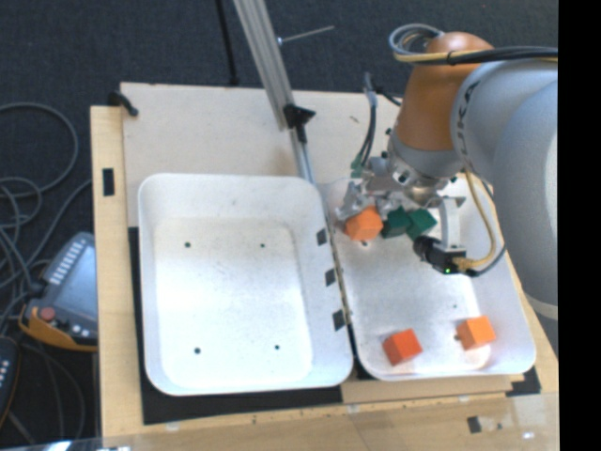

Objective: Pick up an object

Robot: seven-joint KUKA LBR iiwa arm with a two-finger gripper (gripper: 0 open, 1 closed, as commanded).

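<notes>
- On the bench [225,130] below you, 2 shallow white bins sit side by side, touching along their inner walls.
- Your arm [507,130] comes in from the right of the view, grey, with its orange band [437,87] above the wrist, and hangs over the far end of the right bin [423,280].
- Your left bin [235,280] shows its speckled floor with a few dark dots.
- Your slanted metal rail [268,50] runs from the top of the view down to the far corner where the bins meet.
- Your handheld controller [61,294] lies off the bench at the left, among cables.
- Your gripper [366,216] sits at the far left corner of the right bin, and an orange block [363,225] shows right at its fingers, seemingly clamped between them.
- Your view also shows a green piece [410,221] just right of that block, under the wrist.
- Your right bin holds 2 more blocks at its near end: a red-orange block [402,346] and a lighter orange block [475,332], near each other but apart.
</notes>
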